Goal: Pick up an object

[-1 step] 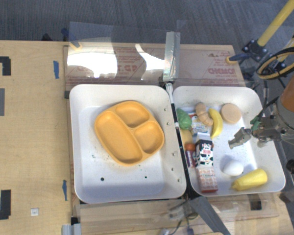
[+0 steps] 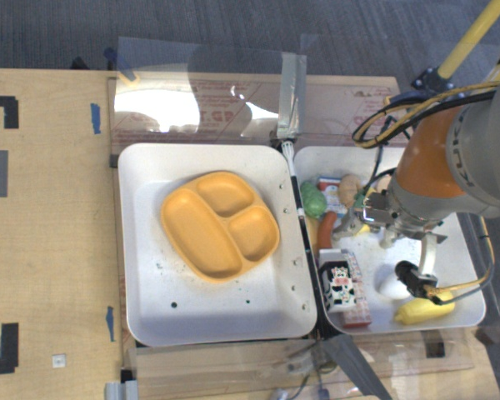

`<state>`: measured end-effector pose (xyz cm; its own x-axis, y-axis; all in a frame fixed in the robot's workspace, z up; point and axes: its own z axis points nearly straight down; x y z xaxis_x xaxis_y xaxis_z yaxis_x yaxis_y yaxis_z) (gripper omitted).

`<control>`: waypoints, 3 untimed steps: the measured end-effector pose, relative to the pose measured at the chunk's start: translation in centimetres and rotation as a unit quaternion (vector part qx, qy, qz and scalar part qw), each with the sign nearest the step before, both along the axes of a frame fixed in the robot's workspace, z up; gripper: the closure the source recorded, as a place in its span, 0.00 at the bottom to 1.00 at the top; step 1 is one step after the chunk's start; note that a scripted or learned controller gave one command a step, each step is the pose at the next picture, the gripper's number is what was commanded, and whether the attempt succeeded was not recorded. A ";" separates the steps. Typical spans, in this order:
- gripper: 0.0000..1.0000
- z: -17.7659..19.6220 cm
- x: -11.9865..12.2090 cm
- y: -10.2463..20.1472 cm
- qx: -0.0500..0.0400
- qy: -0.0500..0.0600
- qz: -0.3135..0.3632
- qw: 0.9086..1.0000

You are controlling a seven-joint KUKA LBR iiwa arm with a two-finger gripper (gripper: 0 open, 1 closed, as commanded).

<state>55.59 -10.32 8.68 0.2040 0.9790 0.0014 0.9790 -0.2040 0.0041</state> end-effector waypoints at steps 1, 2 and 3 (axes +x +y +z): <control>0.00 0.0 5.5 0.6 -0.001 -0.001 -0.006 1.000; 1.00 0.7 5.6 0.6 -0.001 0.001 -0.006 1.000; 0.00 0.7 5.5 0.6 -0.001 0.001 -0.006 1.000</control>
